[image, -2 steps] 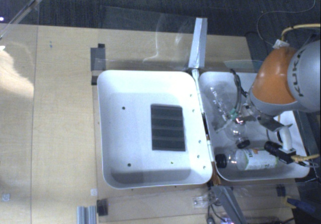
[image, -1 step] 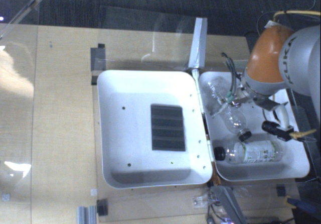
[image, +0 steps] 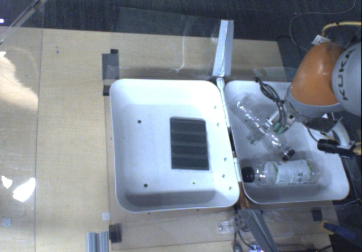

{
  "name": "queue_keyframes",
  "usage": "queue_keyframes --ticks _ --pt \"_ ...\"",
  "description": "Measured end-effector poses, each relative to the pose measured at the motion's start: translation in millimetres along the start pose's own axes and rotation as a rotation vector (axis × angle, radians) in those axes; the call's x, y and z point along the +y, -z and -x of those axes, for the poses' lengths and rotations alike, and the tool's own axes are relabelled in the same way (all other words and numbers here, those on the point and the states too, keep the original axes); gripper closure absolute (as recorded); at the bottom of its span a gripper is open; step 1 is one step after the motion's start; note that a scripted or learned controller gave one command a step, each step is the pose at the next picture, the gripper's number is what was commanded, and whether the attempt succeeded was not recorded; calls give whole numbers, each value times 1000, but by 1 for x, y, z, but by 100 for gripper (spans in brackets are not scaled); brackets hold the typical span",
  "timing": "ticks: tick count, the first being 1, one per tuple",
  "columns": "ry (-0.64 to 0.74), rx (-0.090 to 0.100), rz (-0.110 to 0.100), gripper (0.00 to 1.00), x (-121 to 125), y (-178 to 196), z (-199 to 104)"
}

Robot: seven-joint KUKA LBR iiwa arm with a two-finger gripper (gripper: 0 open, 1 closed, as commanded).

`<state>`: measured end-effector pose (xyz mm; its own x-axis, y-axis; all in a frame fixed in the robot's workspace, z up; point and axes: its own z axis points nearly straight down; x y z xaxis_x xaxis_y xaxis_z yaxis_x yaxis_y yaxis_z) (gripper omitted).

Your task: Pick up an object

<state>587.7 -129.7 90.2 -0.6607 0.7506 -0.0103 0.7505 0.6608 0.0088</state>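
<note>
In the right bin (image: 339,189) a clear plastic bottle (image: 283,173) with a black cap and a pale green label lies on its side near the front wall. A crumpled clear plastic item (image: 251,111) lies toward the back of that bin. A small black piece (image: 288,155) rests just above the bottle. My gripper (image: 276,123) hangs low over the middle of the right bin, right beside the clear plastic item and above the bottle. The orange band of the arm (image: 317,78) hides the bin's back right corner.
The left bin (image: 127,104) holds a dark grey ribbed rectangular pad (image: 189,143) at its middle. A grey upright strip (image: 223,47) stands behind the gap between the bins. Cables (image: 334,146) trail over the right bin's right rim.
</note>
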Motion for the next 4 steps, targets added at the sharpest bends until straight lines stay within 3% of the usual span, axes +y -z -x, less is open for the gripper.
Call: queue_keyframes --ticks 1,2,3,4 --pt "48 -1 -15 0 26 -1 0" --pt "63 18 -25 0 49 -3 11" --pt "65 11 -15 100 54 9 12" --pt "131 4 -1 100 93 96 12"
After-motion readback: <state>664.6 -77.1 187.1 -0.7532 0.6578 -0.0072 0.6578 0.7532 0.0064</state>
